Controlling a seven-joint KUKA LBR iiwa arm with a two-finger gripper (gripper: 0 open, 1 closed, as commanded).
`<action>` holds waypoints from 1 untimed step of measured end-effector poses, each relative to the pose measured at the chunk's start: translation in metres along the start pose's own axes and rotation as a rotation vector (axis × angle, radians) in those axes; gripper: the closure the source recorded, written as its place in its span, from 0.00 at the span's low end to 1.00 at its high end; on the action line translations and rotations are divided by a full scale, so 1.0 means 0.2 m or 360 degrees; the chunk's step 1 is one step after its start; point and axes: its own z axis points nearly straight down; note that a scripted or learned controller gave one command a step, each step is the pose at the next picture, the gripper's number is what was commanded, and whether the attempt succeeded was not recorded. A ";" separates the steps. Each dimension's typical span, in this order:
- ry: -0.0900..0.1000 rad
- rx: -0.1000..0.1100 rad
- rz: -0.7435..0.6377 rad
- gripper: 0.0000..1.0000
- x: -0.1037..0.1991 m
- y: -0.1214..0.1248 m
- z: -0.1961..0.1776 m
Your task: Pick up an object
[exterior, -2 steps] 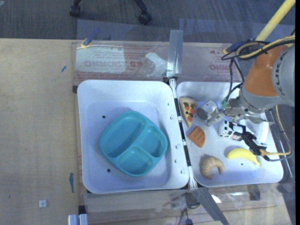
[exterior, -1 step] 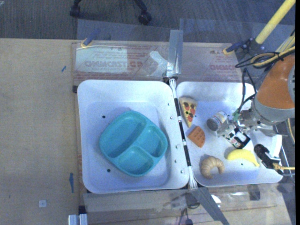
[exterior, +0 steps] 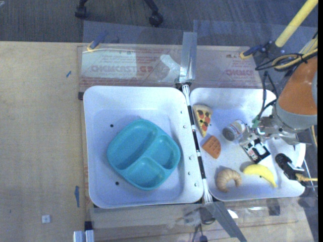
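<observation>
The right bin (exterior: 222, 97) holds a pizza slice (exterior: 203, 119), an orange cracker (exterior: 212, 146), a small silver can (exterior: 232, 130), a croissant (exterior: 228, 178) and a yellow banana (exterior: 261, 173). My gripper (exterior: 254, 144) hangs low over the right half of this bin. It is just right of the can and just above the banana, with the orange-banded arm behind it at the right edge. I see nothing clearly held in it.
The left bin (exterior: 98, 105) carries a teal divided plate (exterior: 144, 154). A metal divider (exterior: 194, 135) runs between the two bins. Wooden bench surface lies to the left, and cables cross the top right.
</observation>
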 end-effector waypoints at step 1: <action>-0.0001 -0.0001 -0.0010 1.00 0.43 -0.17 -0.56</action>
